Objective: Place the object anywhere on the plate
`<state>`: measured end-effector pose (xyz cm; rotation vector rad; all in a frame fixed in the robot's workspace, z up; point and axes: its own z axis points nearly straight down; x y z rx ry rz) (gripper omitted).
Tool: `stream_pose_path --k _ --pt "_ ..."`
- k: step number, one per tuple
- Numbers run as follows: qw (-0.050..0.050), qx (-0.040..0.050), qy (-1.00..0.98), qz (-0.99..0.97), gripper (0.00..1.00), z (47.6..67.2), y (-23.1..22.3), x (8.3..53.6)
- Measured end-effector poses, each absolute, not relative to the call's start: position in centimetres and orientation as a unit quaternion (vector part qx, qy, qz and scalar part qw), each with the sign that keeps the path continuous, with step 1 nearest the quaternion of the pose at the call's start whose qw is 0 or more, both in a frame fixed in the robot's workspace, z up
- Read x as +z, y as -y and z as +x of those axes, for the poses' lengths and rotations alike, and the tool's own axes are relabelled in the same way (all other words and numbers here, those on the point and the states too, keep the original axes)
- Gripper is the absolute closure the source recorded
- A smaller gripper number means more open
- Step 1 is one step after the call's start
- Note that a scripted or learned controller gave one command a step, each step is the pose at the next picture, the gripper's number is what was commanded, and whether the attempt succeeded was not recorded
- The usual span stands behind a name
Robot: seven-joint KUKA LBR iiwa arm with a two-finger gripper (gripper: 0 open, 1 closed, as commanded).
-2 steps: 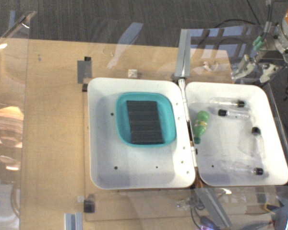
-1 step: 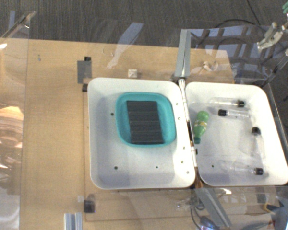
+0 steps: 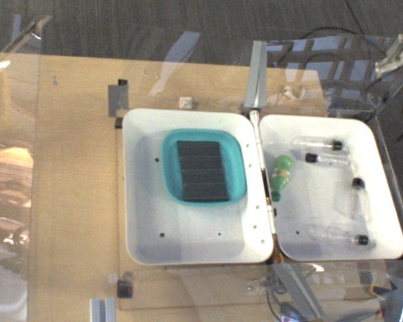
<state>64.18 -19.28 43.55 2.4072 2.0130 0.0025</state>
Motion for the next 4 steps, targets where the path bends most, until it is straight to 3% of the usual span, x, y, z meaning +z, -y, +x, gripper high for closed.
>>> stream_pose_path --k 1,2,3,4 --pt "0.002 0.001 -0.613 0.79 0.0 60.4 19.8 43.6" --pt "0.002 0.0002 -0.566 0.824 0.0 59.2 19.8 43.4" --pt "0.004 0.0007 -0.571 0.821 1.0 59.4 19.6 44.6" --pt "0.002 0.001 -0.741 0.671 1.0 62.5 19.3 33.9"
